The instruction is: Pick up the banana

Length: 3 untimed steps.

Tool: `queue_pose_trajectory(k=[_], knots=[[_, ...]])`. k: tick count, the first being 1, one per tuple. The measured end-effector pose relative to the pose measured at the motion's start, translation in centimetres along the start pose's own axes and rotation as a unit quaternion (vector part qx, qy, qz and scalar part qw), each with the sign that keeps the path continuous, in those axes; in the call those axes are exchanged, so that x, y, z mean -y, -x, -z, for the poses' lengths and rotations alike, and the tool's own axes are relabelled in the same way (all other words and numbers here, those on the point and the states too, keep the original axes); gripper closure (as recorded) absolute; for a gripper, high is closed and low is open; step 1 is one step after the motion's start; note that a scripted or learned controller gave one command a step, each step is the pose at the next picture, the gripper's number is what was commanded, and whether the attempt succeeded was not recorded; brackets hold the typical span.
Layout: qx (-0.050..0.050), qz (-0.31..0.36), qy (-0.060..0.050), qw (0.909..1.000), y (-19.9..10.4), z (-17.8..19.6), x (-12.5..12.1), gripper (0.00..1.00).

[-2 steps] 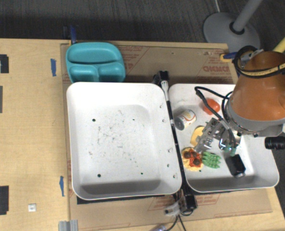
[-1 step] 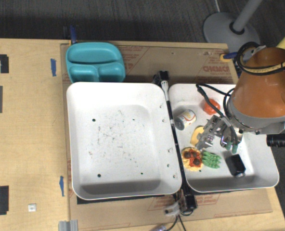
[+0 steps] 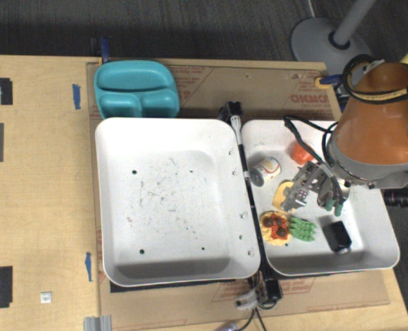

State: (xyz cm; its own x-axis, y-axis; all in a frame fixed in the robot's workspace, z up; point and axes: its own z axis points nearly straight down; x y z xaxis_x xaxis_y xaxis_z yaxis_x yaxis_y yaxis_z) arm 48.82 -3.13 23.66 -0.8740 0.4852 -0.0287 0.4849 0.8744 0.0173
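Tabletop (image 3: 38, 185) is brown cardboard, blue tape marks along its left part. Teal divided tray (image 3: 136, 88) sits at the back, just behind the left bin (image 3: 169, 198), which has only scuffs and specks on its floor. Black clips (image 3: 231, 110) at the seam between the two bins.

Right bin (image 3: 376, 250) carries the clutter: a white-and-grey ball-like item (image 3: 264, 168) near the seam, an orange piece (image 3: 301, 152) further back, banana (image 3: 284, 193) mid-bin, yellow, partly covered by the end effector. In front of it a red-and-yellow toy (image 3: 276, 226) touching a green toy (image 3: 302, 229), and a black block (image 3: 338, 236) toward the front right.

End effector (image 3: 307, 192) hangs over the banana's right side, arm (image 3: 380, 123) coming in from the right. Fingers are lost in cabling and clutter: can't tell how far open, or whether anything is gripped.
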Motion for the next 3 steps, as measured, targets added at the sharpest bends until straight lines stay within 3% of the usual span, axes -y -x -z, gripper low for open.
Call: queue_pose_trajectory(k=[1,2,3], knots=[[-0.015,0.185,-0.006,0.9826,2.9,-3.2,7.1,1.00],[-0.016,0.254,-0.004,0.9670,-0.7,-5.1,0.8,1.00],[-0.015,0.254,-0.004,0.9671,-0.7,-5.1,0.8,0.00]])
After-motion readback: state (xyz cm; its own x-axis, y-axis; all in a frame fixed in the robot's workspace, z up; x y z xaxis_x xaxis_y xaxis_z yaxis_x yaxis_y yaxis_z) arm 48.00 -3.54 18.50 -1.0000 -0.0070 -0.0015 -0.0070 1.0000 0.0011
